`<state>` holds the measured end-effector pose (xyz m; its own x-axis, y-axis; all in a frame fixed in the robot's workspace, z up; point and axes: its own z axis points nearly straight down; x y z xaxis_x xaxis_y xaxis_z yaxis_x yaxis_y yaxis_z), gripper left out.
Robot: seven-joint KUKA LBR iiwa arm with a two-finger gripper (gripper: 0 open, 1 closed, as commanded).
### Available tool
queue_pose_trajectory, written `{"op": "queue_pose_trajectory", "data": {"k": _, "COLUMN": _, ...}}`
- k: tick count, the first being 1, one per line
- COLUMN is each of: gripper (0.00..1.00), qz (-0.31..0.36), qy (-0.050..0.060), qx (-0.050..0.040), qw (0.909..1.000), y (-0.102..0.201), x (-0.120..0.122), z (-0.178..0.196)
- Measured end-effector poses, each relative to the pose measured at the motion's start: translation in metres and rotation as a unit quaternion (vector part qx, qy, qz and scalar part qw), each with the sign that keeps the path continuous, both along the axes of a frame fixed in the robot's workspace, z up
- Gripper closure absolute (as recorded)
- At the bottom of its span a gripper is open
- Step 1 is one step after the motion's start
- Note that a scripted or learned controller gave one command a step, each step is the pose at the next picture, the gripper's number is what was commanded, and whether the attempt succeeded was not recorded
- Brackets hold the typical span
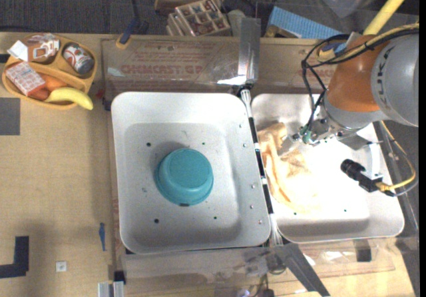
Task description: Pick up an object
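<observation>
- Teal, round plastic bowl (pixel 185 176), upside down by the look of it, sits near the middle of my left shallow white bin (pixel 133 116). Well apart from me.
- Pale tan, soft-looking crumpled object (pixel 283 159), cloth or foam, I can't say which, lies along the left side of my right shallow white bin (pixel 379 222), against the wall shared with the other bin.
- My end effector (pixel 307 136) hangs low over the right bin's upper left part, just beside the tan object's top end. Glare washes out this area.
- Whether it is apart, together or clamped on anything, I cannot tell; too small and too bright there.
- Nothing visibly held. I judge the pick as not yet made.
- Nearest candidate is the tan object: down-left of the end effector, near, possibly touching at its upper edge. Cannot confirm contact.
- To do this step well: centre over the thickest bunched part of the tan object, not its thin trailing edge.
- Keep off the bin wall; the object hugs it, so one side has little room.
- Come straight down and close on a fold; soft stuff probably slips or drags.
- Lift slowly and check that something hangs before calling it a grasp.
- Black cable fitting (pixel 356 172) on my arm trails over the bin's right half; mind it.
</observation>
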<state>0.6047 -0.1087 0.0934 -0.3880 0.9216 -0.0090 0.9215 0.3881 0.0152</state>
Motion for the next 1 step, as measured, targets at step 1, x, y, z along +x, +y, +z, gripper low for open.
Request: {"op": "queue_pose_trajectory", "data": {"k": 1, "gripper": 0.0, "qz": -0.006, "qy": 0.0, "qx": -0.0007, "qw": 1.0, "y": 0.0065, "x": 0.0457, "z": 0.0001}}
